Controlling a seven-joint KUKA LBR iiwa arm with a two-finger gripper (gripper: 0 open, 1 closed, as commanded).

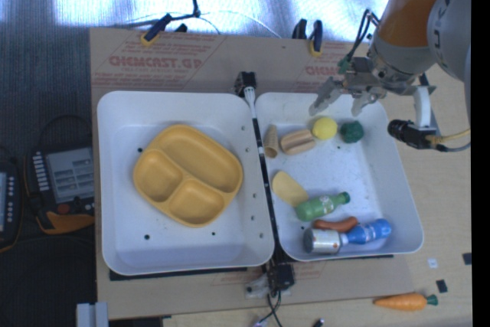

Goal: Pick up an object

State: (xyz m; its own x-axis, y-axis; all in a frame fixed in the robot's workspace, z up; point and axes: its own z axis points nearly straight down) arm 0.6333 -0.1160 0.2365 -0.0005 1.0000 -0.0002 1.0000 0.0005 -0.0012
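My gripper (346,97) hangs over the far edge of the right bin (387,165), open, with nothing between its spread fingers. Just below it lie a yellow ball (324,128) and a dark green round object (351,132). Left of the ball are a tan bread roll (297,141) and a small tan cylinder (270,140). Nearer the front lie a pale yellow wedge (289,188), a green bottle (321,205), an orange-red sausage (335,224) and a blue bottle with a silver end (348,236).
The left bin (122,226) holds a yellow divided plate (187,174). A toy carrot (402,302) lies on the bench in front of the right bin. Clamps and cables sit along the far edge of the board. A black cable connector (409,132) juts out beside the wrist.
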